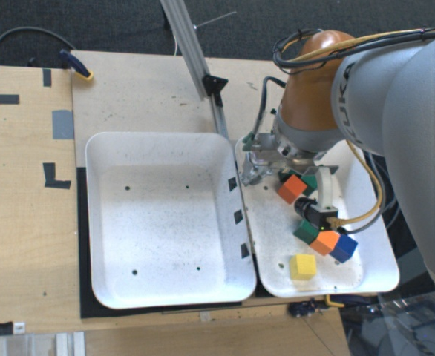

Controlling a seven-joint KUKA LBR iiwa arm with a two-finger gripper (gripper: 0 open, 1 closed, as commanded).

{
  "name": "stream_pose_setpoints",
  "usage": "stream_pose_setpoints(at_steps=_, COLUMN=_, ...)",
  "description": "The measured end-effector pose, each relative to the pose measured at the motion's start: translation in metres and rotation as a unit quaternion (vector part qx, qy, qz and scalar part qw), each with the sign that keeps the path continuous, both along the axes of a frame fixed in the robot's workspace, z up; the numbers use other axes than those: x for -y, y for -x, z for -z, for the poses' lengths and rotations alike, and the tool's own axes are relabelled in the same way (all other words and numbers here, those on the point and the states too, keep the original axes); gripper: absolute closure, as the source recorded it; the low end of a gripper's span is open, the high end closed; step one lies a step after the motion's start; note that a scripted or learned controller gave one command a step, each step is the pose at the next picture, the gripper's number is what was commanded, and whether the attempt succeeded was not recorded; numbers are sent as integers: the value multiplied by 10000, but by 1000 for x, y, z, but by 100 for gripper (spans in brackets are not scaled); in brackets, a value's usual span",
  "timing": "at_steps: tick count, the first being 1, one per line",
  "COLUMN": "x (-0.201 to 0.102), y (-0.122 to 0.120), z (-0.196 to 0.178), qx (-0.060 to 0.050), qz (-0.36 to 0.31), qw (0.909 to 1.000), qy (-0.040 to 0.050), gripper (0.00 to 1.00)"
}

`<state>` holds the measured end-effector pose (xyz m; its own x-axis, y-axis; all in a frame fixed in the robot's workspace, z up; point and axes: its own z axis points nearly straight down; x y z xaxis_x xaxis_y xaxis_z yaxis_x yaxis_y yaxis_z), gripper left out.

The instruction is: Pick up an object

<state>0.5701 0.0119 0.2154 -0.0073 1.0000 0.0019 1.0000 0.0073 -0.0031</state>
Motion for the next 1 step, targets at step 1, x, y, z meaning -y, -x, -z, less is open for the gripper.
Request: stream_pose_setpoints(at_steps=1, x=-52, y=-2, z=0, qx=5, qz=-1, qw=10000, qy=0, gripper=100)
